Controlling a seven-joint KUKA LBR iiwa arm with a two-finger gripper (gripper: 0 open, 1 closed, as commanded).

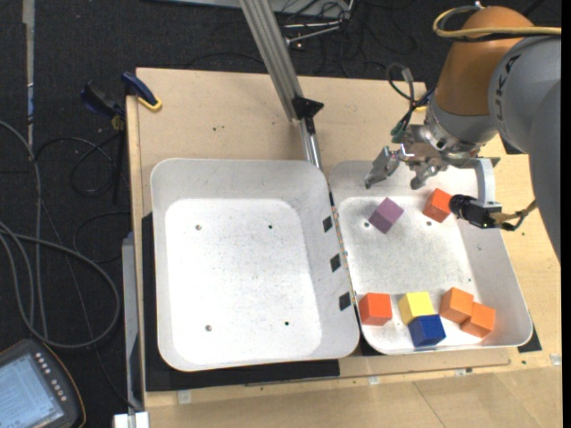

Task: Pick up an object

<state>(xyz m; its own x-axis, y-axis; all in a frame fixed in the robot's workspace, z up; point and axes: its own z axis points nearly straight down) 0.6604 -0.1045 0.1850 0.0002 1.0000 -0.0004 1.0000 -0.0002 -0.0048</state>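
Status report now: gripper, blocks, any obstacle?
Gripper open, holding nothing, above right bin. Purple block just below it. Orange block close beside.

Tan wooden bench top (223, 119) on dark carpet. Blue-and-yellow clamp (141, 90) at its far-left corner. Slanted grey aluminium pole (268, 38) at the far edge. Handheld screen pendant (31, 390) bottom-left, loose black cables (53, 230) alongside.

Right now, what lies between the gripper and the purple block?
Nothing: in the camera view, only bare white bin floor separates the gripper from the purple block.
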